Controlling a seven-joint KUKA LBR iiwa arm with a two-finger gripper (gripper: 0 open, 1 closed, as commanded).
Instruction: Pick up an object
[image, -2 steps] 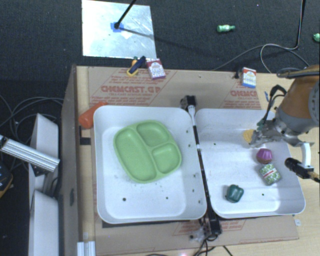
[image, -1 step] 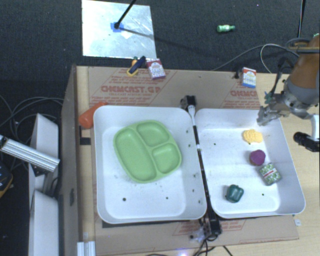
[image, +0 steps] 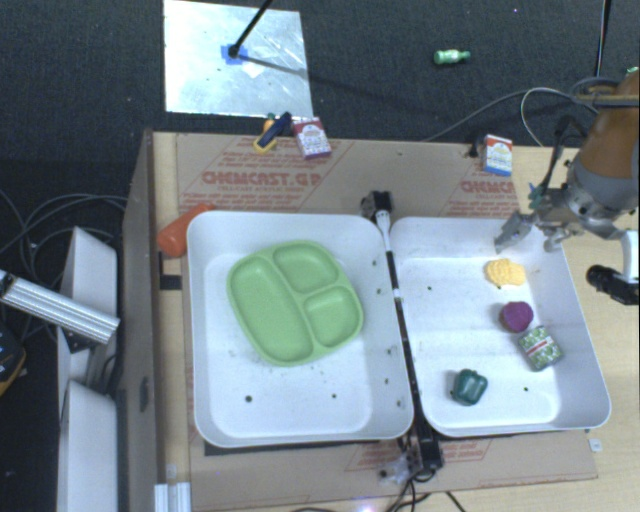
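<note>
We hung our claw (image: 530, 232), spread open and empty, over the right bin's (image: 440, 300) far edge, poised above the corn (image: 505, 271) for a pick.

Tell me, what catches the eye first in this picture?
Probably the big green divided tray, lying in the middle of the left white bin. Next come the small bright toys scattered in the right bin: a yellow piece, a purple one, a small patterned can and a dark green piece. The gripper hangs open over that bin's far right corner, near the yellow piece.
</note>
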